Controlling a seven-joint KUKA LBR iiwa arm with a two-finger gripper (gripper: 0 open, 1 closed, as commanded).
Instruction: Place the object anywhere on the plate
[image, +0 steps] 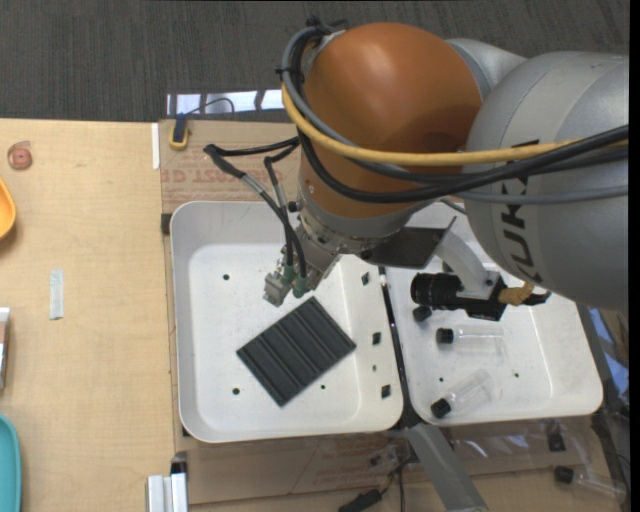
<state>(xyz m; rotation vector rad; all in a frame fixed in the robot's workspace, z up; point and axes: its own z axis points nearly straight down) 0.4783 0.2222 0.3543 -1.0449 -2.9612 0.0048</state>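
Though apart, 2 vials (472, 341) (465, 392), 1 plate (297, 350)

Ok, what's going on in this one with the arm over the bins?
The arm reaches in from the right, and its gripper hangs over the left bin, just above the upper corner of the dark ribbed plate. The plate lies flat, turned at an angle, with nothing on it. Whether the gripper carries anything cannot be told from here. In the right bin lie an upper clear vial and a lower clear vial, both black-capped.
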